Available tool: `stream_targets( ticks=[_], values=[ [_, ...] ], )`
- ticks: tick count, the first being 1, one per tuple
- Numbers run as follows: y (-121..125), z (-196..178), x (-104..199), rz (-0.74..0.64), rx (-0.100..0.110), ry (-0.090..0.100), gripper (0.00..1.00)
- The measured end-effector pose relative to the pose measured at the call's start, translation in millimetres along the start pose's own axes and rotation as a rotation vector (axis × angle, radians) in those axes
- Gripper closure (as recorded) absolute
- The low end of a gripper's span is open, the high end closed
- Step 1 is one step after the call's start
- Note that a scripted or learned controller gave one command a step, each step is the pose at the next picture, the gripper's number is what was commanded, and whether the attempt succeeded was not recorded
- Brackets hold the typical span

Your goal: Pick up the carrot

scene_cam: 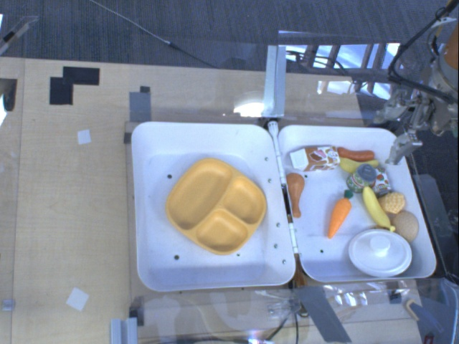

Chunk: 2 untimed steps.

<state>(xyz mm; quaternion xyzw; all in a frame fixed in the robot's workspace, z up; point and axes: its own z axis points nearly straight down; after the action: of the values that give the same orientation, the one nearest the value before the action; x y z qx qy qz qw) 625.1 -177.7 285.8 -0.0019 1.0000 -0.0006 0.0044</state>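
The carrot (339,216) is orange with a small green top and lies near the middle of the right bin (313,264), tip pointing toward the front. My gripper (400,146) hangs over the bin's far right corner, well up and to the right of the carrot and apart from it. Nothing shows in its grasp.
Around the carrot lie a brown drumstick (295,190), a banana (375,207), a white lidded bowl (380,252), a round can (362,177), a sausage (356,154), a snack packet (320,158) and a potato (406,226). The left bin (147,192) holds a yellow divided plate (216,205).
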Motion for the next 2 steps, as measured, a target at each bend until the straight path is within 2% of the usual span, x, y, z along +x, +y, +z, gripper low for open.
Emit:
stream_targets(
  ticks=[1, 2],
  values=[
    [8, 118, 28, 0.035, -0.002, 0.006, 0.0],
    [29, 172, 31, 0.025, 0.005, -0.025, 0.0]
  ],
)
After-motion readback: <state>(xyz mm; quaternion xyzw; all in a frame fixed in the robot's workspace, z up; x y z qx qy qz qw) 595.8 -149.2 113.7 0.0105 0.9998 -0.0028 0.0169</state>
